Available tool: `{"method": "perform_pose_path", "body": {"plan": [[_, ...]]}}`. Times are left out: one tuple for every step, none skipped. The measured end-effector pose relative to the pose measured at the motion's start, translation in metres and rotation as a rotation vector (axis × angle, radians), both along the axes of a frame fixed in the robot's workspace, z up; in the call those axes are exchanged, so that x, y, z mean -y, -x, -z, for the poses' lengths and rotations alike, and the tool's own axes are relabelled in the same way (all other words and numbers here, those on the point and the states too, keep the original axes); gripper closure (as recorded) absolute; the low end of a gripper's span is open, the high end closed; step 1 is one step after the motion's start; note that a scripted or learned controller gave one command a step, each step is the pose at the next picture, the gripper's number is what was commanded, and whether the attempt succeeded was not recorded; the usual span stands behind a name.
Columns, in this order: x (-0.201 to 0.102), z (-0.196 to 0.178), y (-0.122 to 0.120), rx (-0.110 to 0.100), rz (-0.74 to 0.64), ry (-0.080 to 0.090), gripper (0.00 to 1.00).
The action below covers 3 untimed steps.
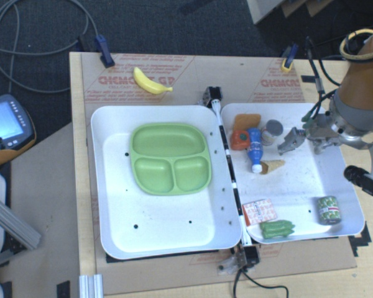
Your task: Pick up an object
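Overhead, the gripper (292,141) is seen above the right bin (351,194) (nothing held; finger spread cannot be told), near the bottle (255,151), cone (273,166) and can (328,210).

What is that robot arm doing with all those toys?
The grey arm with the orange band reaches in from the right, and its gripper hangs over the right white bin, holding nothing. Nearest to it lie a small grey round can, a blue plastic bottle and a tan cone. A green can and a green pepper toy sit nearer the front. The left white bin holds a green divided plate.
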<state>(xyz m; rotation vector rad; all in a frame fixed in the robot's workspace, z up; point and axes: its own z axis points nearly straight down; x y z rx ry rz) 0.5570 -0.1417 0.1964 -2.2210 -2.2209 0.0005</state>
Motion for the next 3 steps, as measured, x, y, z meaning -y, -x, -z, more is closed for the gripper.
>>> {"method": "perform_pose_path", "body": {"plan": [[-0.031, 0.098, -0.036, -0.003, -0.001, -0.001, 0.00], [-0.040, 0.113, -0.101, -0.014, 0.007, 0.005, 0.00], [-0.044, 0.101, -0.104, -0.005, 0.000, 0.003, 1.00]]}}
